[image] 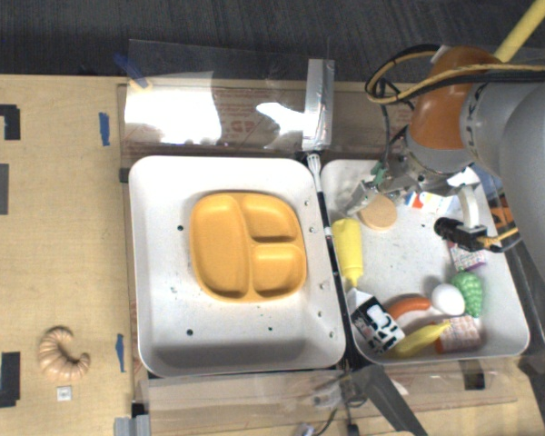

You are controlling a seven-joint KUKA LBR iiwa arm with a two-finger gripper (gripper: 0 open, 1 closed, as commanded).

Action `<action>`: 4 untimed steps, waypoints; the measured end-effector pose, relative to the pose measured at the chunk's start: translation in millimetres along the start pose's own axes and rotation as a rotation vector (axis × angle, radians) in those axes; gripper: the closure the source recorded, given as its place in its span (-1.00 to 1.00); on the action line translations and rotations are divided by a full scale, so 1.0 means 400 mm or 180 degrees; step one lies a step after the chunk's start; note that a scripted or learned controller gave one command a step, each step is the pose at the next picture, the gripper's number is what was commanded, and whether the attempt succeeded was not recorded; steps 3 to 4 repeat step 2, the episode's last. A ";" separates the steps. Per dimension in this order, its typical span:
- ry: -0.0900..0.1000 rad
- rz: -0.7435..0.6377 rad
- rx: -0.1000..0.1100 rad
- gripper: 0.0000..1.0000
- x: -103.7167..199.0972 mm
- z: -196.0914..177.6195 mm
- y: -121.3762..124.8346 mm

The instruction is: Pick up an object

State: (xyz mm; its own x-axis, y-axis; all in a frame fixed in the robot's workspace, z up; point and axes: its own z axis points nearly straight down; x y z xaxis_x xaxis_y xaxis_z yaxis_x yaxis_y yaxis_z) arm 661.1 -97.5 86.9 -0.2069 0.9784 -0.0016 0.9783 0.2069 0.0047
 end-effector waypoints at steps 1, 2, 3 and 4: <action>-0.0007 -0.0004 -0.0018 1.00 0.000 -0.030 0.005; 0.0005 -0.0248 -0.0025 1.00 0.220 -0.260 0.069; 0.0005 -0.0248 -0.0025 1.00 0.220 -0.260 0.069; 0.0005 -0.0248 -0.0025 1.00 0.220 -0.260 0.069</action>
